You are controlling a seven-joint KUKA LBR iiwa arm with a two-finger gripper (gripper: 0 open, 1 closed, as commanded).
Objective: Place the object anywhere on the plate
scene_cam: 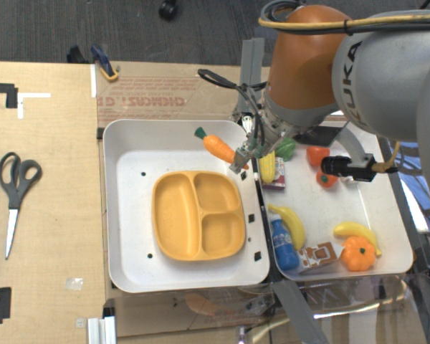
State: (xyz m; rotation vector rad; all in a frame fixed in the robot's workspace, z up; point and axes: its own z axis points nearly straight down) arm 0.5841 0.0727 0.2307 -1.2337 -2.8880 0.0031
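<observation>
We can read two pieces of lettering. On the grey arm (387,77), beside the orange band (308,56), stand the black letters "UKA", the rest cut off. On the brown cardboard sheet (165,95) along the far edge of the left bin (118,213), red print runs upside down and too blurred for us to read.

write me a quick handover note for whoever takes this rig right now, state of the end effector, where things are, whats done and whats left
End effector: shut on the toy carrot, above the left bin near its upper right corner.
Plate: orange, three compartments, in the middle of the left bin, nothing on it.
Right bin: corn, two bananas, blue bottle, small pumpkin, tomato, small boxes.
Done: carrot picked up and brought over the left bin.
Left: move down and left over the plate, lower, release.
</observation>
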